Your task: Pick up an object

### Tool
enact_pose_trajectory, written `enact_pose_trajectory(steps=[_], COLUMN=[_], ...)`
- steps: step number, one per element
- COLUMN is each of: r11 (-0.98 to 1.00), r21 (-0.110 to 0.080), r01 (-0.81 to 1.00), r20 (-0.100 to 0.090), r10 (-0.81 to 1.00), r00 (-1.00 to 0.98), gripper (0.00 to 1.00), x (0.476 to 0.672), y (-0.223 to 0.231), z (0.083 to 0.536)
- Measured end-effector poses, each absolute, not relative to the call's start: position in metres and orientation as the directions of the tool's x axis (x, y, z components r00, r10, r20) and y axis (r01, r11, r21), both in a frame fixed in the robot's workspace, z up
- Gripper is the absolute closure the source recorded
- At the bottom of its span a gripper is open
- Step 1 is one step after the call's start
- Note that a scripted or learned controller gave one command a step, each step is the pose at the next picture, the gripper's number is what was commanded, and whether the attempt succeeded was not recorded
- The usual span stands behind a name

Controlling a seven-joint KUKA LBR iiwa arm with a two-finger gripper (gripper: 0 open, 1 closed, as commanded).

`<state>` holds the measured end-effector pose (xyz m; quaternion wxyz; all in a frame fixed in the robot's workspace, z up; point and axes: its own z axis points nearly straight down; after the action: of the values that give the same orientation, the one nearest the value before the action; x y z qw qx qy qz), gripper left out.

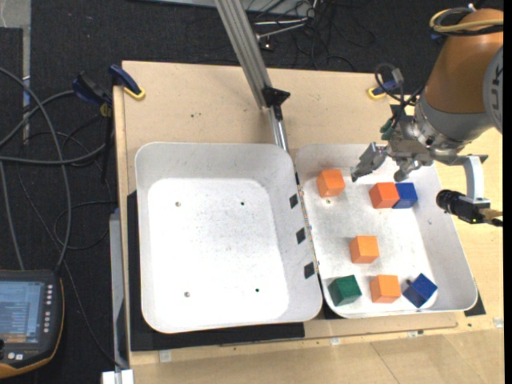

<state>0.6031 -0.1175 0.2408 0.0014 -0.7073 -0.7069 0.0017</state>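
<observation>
Gripper (386,162) spread open, holding nothing, above right bin (452,250) between orange cube (330,182) at its 8 o'clock and orange cube (385,194) at 6 (blue cube (406,194) touching it), so descent risks nudging the pair

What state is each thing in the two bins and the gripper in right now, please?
Gripper: open, above the right bin's far end, holding nothing.
Left bin: flat on the bench.
Right bin: holds seven blocks.
Orange blocks: four, all resting loose.
Blue block: touching an orange one.
Second blue block: near corner, turned at an angle.
Green block: resting free.
</observation>
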Motion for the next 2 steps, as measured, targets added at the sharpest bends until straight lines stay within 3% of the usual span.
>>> enact_pose_trajectory(steps=[2], r11=[-0.001], r21=[-0.007], r01=[1.000], r20=[0.000], r10=[1.000], r00=[0.001], gripper=[0.00], x=[0.607], y=[-0.120], z=[0.133])
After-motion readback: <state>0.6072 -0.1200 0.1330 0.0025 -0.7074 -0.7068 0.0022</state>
